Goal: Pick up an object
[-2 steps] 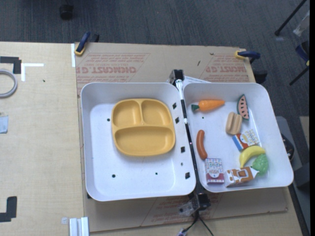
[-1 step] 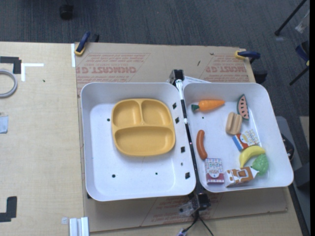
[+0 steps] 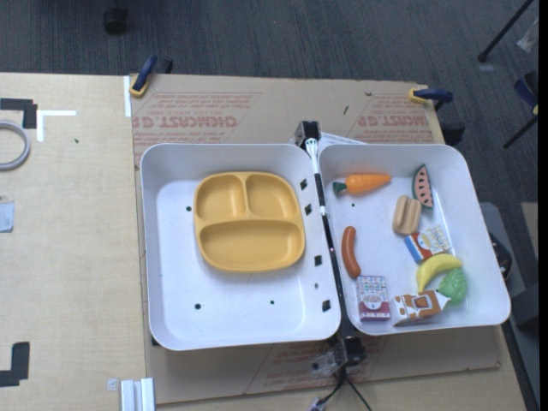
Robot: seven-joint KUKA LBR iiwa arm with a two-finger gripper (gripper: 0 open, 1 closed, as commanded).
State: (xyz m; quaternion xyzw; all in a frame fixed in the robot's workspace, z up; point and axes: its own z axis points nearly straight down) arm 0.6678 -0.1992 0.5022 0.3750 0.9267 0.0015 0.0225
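Left bin (image 3: 171, 315): I see a yellow plate (image 3: 250, 221) near its far edge.
Right bin (image 3: 479, 229): carrot (image 3: 366, 182) at far-left corner, sausage (image 3: 350, 252) along left wall, banana (image 3: 437, 270) near right edge, cartons (image 3: 373, 298) at near edge.
Pincer: can't tell its state.

Around me the floor (image 3: 282, 24) is dark grey carpet, filling the twelve o'clock side and running down toward three o'clock. A black caster (image 3: 116, 20) sits at eleven o'clock. My bench (image 3: 60, 255) is pale wood, spreading toward nine o'clock, with a brown cardboard sheet (image 3: 257, 110) clamped by blue clips (image 3: 144, 74) along its far edge. The light is even and soft.
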